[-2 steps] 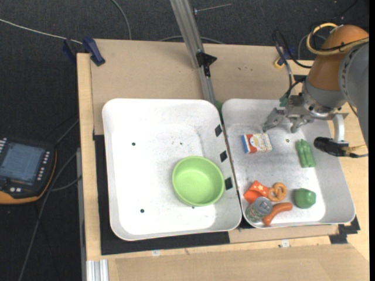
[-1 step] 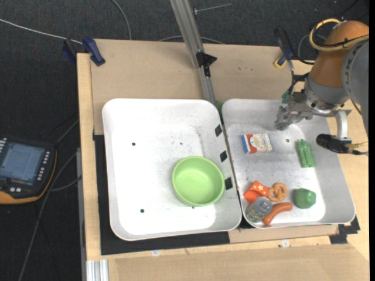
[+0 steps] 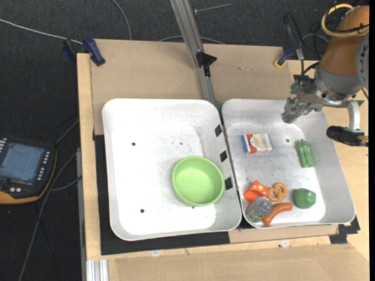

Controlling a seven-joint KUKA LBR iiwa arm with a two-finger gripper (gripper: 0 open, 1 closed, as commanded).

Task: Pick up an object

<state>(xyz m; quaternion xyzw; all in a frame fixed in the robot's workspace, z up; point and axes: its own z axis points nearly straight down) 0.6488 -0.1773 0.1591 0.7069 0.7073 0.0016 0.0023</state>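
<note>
Start at the left of the frame: in the left bin (image 3: 117,157) you have one thing, a light green bowl (image 3: 198,180) sitting upright near the bin's lower right corner. It looks like thin plastic, so judge it light and stiff but smooth; take it by the rim, one finger inside and one outside, since the body is likely too wide to span.

Moving right into the right bin (image 3: 334,157), the small white carton (image 3: 257,143) with red and blue print lies flat toward the upper middle. It is probably your easiest pick: boxy, light, with parallel sides to pinch across its short width. Below it, in the lower part of the bin, an orange piece (image 3: 256,189), a pretzel-shaped toy (image 3: 278,190), a sausage-shaped toy (image 3: 277,211) and a round lidded thing (image 3: 259,208) lie crowded together, some touching, so a clean grip there looks doubtful. The green pod (image 3: 304,153) and the round green fruit (image 3: 304,198) lie apart; the fruit may roll.

The gripper (image 3: 292,113) hangs over the bin's upper edge, nothing seen in it; whether its fingers are spread you cannot tell.
</note>
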